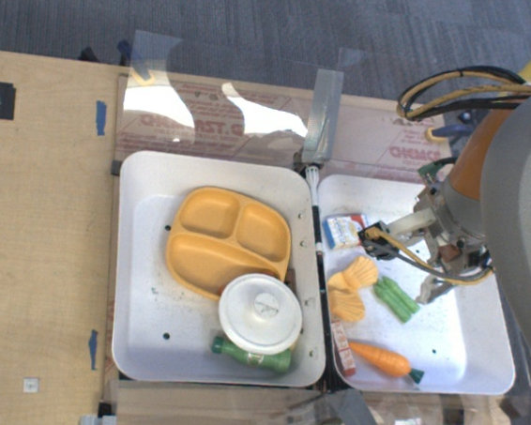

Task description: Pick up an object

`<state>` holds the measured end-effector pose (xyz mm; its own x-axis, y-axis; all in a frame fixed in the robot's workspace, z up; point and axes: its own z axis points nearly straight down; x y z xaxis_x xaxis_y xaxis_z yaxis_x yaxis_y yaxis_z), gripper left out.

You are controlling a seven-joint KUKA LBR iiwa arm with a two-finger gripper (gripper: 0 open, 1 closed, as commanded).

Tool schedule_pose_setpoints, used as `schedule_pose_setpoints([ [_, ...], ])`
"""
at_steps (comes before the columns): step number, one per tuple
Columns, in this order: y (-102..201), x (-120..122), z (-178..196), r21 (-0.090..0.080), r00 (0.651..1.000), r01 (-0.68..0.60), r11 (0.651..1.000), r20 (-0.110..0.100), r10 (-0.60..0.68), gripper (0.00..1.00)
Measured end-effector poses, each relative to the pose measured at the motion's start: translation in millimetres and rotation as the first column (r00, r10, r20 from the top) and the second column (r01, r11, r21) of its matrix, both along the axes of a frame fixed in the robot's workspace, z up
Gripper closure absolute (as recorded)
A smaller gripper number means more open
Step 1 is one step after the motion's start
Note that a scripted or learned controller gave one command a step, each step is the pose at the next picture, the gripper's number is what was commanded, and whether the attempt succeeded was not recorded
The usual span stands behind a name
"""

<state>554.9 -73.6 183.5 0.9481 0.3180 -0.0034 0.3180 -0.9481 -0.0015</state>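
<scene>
The claw (434, 272) hangs over the right bin (476, 366), toward its far right part, below the grey arm (523, 187) with its orange band. Note that you cannot tell from this angle whether it is released or clenched; its tip is a tangle of dark metal and yellow cabling, and nothing can be seen held in it.

Judged from the layout, the step in hand is the approach: the claw is above the bin floor and no object has been lifted. The candidates lie to its left and nearer the camera. A green block (396, 299) rests just beside the claw, the closest target. A carrot (382, 361) lies near the front wall. Two pale orange pieces (350, 291) sit by the dividing wall, and a small blue-and-white packet (344, 230) lies at the far left corner of this bin. For the next move you would likely need to shift the claw left over the green block, align across its narrow side, and descend.

The left bin (128, 268) holds a yellow divided tray (225, 236), a white lidded bowl (260, 312) overlapping the tray's near edge, and a green item (251, 354) partly hidden under the bowl. A red-and-white item (341, 345) at the divider is too small to identify. The arm's bulk conceals the right bin's far right corner and part of the worktop.
</scene>
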Motion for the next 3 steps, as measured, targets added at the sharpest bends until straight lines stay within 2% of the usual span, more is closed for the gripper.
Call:
schedule_pose_setpoints([
  [1, -38, 35, -97, 0.002, 0.993, 0.119, 0.993, 0.005, -0.119, 0.0],
  [2, -4, 71, 6, 0.002, 0.993, 0.113, 0.994, 0.01, -0.114, 0.0],
  [3, 57, -6, 25, 0.003, 0.999, -0.042, 0.999, 0.0, 0.042, 0.0],
])
